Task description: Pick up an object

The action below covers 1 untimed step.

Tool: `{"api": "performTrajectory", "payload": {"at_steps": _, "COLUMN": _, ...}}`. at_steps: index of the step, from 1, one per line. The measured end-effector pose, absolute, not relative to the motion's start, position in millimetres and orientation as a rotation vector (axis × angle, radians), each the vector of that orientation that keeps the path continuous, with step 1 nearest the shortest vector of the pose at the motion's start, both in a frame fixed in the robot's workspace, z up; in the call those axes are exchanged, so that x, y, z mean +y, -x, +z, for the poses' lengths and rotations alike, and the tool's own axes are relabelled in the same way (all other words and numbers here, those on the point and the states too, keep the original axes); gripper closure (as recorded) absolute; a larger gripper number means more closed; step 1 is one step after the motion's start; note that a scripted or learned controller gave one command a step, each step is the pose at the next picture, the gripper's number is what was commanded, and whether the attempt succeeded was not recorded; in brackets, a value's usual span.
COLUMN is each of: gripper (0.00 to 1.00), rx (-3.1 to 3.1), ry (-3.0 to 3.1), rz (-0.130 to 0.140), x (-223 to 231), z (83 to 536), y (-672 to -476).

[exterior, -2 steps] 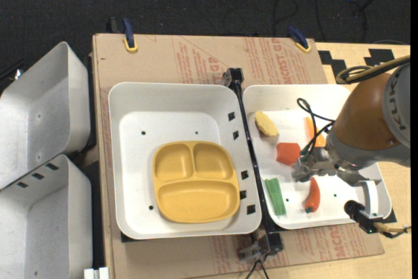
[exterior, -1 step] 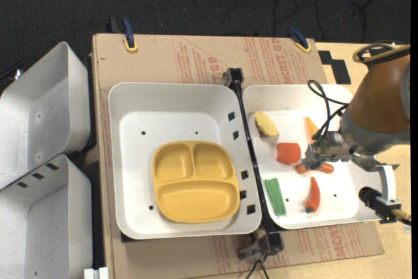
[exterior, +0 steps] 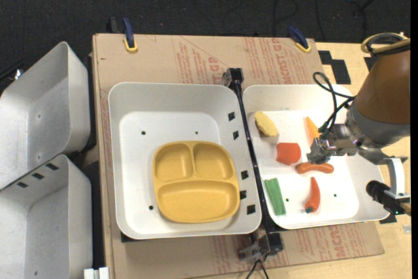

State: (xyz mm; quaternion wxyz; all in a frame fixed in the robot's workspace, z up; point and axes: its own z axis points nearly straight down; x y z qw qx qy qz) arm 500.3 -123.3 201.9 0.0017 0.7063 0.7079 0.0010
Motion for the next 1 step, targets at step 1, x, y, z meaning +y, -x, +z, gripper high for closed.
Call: {"api": "performTrajectory", "payload": {"at_steps": 1, "gripper": 1.0, "rx": 2.228, "ry": -2.212, "rz": 0.003, "x": -80.7, "z": 206.1, "y": -531.8}}
